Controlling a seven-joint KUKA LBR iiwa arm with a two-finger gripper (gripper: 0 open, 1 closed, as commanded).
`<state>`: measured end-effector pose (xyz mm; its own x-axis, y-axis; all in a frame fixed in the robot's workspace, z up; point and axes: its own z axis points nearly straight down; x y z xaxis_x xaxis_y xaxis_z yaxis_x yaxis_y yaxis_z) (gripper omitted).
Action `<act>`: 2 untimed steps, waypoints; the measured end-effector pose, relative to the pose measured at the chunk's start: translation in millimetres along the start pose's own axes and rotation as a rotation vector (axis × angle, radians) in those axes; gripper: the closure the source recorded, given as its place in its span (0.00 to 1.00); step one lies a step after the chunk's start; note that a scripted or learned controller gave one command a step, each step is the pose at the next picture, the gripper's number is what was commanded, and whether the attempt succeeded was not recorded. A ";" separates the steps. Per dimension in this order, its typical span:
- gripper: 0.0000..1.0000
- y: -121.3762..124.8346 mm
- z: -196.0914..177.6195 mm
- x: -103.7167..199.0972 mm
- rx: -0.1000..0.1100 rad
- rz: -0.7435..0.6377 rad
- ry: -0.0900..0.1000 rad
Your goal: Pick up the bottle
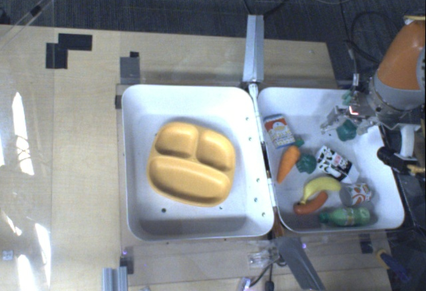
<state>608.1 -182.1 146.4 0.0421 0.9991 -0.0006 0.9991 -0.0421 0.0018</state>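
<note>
The bottle (345,216) is green with a paler label and lies on its side along the front wall of the right bin (303,98). My gripper (347,118) hangs over the bin's back right part, far behind the bottle and apart from it. A small teal object (346,130) sits right under the gripper. The grey arm with its orange band (401,55) reaches in from the right edge.
Near the bottle lie a small can (358,194), a red sausage (311,202) and a banana (321,186). A black-and-white carton (333,162), a carrot (287,162) and a small box (277,131) lie further back. The left bin (136,150) holds a yellow bread-shaped piece (192,162).
</note>
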 end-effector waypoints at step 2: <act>0.00 -33.4 -22.5 -24.7 -0.004 -0.123 -0.001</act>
<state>573.7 -205.4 168.9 -0.0811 0.9967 -0.0018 0.9967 0.0811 0.0057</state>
